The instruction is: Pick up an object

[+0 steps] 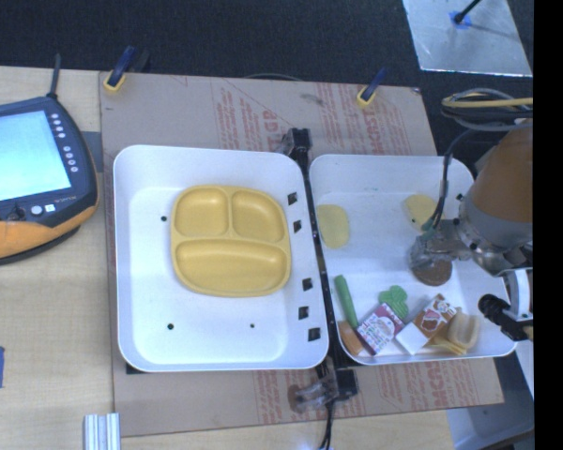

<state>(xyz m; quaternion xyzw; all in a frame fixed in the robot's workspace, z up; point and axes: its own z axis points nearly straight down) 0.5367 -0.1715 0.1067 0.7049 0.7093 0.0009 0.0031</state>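
1. We see two shallow white bins side by side on a sheet of cardboard (263,97); we take the right bin (375,172) as our landmark.
2. The left bin (141,251) touches its left wall and holds a yellow divided plate (231,240), lying flat with its three compartments up.
3. The arm (502,190) comes in over the right bin's right wall, its orange band above the wrist.
4. The gripper (433,256) is low over the right half of that bin, by a brown round piece (433,272); we cannot tell whether it is open or closed, nor whether it touches the piece.
5. A pale yellow disc (333,225) lies near the bin's left wall, and another yellow piece (417,208) sits towards its far right, partly behind a cable.
6. Along the bin's near wall lie the loose things to pick: a green stick (344,300), an orange piece (349,339), a small red and white carton (379,329), a green leafy piece (393,299), a white block (412,337), a red and brown packet (436,315) and a tan piece (460,333) in the near right corner.
7. Well to the left of both bins a control pendant (28,176) with a lit screen rests on the bench.
8. Two blue and yellow clamps (120,68) pin the cardboard's far edge.
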